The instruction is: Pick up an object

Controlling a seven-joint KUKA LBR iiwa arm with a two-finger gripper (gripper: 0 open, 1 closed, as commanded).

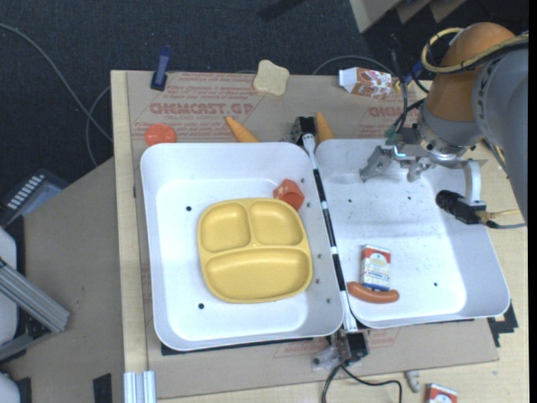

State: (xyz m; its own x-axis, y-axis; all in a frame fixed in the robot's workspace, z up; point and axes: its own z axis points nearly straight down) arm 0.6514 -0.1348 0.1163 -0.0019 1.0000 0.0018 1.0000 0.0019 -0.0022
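A: Material notes. Left bin (168, 250): shallow, smooth white plastic with rounded corners. In it sits a yellow tray (253, 250), glossy, with three compartments, two small ones above one long one. A small orange-red piece (290, 193) touches the tray's upper right corner.

B: Right bin (436, 250): same white plastic, floor speckled with dark specks. Near its lower left lie a small carton (376, 266), rectangular, printed in white, blue and orange, and just below it, touching it, a sausage (372, 292), smooth, reddish-brown and curved.

A: Gripper?

B: The gripper (394, 163) hangs over the upper part of the right bin. Its two metal fingers (372, 165) are spread apart with nothing between them. It is well apart from the carton and sausage.

A: Surroundings?

B: The worktop (201, 107) is brown printed cardboard. On it, above the bins: a slice of bread (271, 77), a carrot (241, 129), an orange-red lump (160, 133), a blue clip (160, 68), a crumpled wrapper (366, 81). A black clamp (304, 129) sits at the top of the seam between the bins. Nothing lies between gripper and carton.
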